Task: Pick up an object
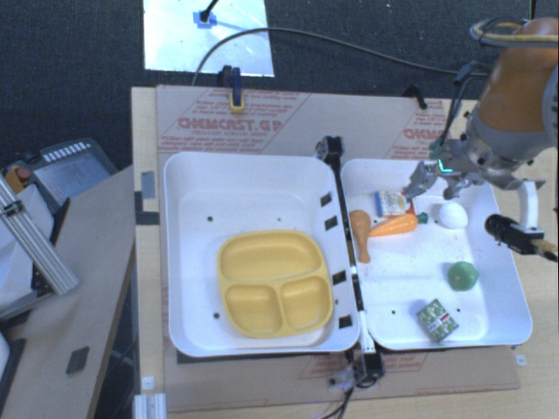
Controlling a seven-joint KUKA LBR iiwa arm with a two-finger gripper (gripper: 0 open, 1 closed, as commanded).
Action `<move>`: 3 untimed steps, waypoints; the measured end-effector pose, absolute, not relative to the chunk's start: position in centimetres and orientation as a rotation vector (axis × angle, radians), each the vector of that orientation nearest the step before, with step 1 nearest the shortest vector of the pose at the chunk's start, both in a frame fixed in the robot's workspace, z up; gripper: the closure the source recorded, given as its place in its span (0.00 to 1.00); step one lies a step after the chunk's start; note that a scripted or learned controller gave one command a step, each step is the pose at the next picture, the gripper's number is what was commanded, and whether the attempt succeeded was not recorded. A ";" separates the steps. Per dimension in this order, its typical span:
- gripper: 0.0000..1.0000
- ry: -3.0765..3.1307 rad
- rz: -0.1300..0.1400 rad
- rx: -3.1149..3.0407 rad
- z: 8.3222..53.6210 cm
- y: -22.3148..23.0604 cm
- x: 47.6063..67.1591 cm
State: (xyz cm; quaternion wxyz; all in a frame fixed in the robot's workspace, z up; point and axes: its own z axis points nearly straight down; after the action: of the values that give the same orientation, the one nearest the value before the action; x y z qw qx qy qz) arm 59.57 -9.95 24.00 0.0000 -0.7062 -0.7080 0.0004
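The right bin (498, 321) holds several small objects. An orange carrot (393, 226) lies near its back left, beside a tan drumstick-shaped piece (359, 232). A small blue and white packet (390, 203) sits just behind the carrot. A white egg (452, 214) rests to the carrot's right. A green ball (463, 275) and a small green box (436, 319) lie toward the front. My gripper (435, 186) hovers over the back of this bin, between the packet and the egg. It is open, with nothing between its fingers.
A yellow divided plate (275, 282) lies in the left bin (201, 190). A black divider strip (342, 234) separates the two bins. A black fitting (514, 232) juts in over the right bin's right rim. Grey equipment (52, 199) stands left of the bench.
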 end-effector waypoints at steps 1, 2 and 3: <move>0.00 -2.226 -0.001 -2.219 24.1 -9.9 59.6; 0.00 -2.224 0.001 -2.218 19.8 -9.5 60.1; 0.00 -2.221 0.003 -2.219 13.8 -10.1 60.4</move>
State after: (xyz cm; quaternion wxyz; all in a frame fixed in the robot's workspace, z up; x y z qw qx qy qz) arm 60.45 -10.14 13.77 0.0011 -0.7067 -0.7075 0.0010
